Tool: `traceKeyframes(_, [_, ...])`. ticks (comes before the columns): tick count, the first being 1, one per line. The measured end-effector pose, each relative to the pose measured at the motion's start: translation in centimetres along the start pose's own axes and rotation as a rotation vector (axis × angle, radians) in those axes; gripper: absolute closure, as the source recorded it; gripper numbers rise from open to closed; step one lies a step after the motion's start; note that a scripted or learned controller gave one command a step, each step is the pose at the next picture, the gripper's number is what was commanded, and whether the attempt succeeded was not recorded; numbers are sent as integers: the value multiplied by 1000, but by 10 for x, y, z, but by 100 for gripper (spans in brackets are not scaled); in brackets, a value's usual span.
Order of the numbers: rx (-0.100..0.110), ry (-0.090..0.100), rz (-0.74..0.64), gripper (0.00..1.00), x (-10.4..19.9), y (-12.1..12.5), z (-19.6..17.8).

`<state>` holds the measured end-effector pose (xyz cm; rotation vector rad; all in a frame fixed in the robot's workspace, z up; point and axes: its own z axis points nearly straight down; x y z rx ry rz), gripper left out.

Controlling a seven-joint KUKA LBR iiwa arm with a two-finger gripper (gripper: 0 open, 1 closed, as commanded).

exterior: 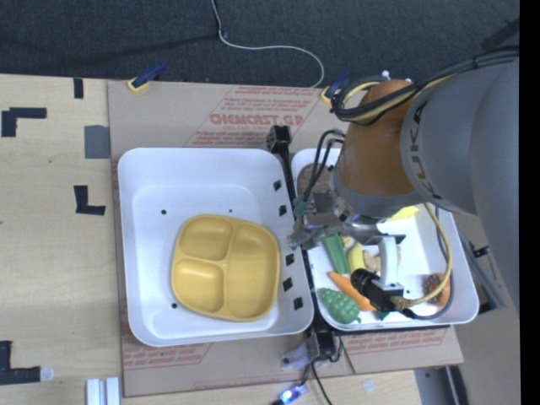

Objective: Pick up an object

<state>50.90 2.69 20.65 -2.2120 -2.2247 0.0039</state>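
1. Gripper (312, 230) sits low over the left edge of the right bin (415, 264), tight against the wall it shares with the left bin (143, 184). The orange-banded wrist blocks the view, so I honestly can't tell if it's released or clenched, and nothing visibly sits in it.
2. Closest candidate is the long green toy vegetable (337, 250), lying just beside the gripper on its right and running down toward the toy carrot (348, 283). A bumpy green toy (337, 306) lies beyond that, near the bin's front corner.
3. My take on doing this well: the toys are crammed together and touching, so come straight down on one piece and close across its narrow width, not along its length.
4. Shift a bit away from the bin wall first, or the wall side will likely catch the rim.
5. Lift slowly, since neighbours could get dragged along.
6. The yellow divided plate (226, 267) in the left bin is well apart and too wide and flat for an easy grab, I reckon.
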Motion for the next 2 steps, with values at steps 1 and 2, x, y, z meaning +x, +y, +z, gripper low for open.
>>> traceKeyframes(1, [-1,0,-2,100,50,-11,-4])
traceKeyframes(2, [0,-1,2,100,56,-24,-8])
